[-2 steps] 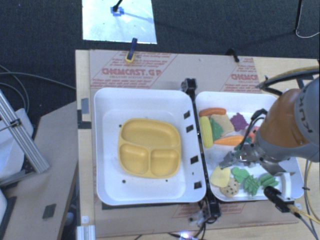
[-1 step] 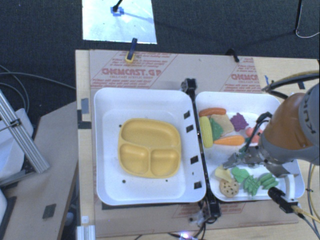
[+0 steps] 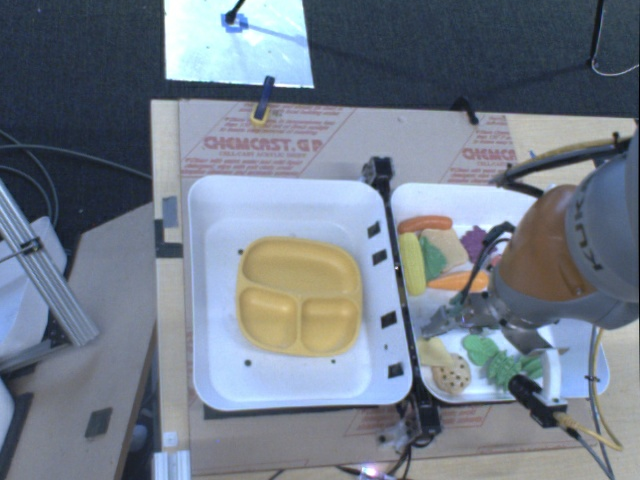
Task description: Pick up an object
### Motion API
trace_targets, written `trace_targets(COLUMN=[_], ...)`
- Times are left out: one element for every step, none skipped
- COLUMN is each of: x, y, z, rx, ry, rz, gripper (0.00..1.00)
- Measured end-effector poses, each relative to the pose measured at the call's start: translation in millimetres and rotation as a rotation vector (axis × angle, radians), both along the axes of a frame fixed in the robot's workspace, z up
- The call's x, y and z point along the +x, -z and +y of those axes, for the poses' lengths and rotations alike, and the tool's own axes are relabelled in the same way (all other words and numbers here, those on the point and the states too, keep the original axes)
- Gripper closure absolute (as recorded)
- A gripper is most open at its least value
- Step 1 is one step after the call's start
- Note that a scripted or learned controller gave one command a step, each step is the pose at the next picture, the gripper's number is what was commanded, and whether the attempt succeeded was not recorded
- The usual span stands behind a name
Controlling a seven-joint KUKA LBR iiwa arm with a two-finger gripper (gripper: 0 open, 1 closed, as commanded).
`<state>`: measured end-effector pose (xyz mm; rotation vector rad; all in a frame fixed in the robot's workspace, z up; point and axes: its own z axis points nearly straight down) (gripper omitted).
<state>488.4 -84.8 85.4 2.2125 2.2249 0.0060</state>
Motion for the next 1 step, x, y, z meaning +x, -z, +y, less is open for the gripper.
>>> trace_targets(x=[83.5], y=[-0.2], z=[-40.6], rx=[-0.004], ry=[0.0], rz=[-0.004], gripper=[0.0])
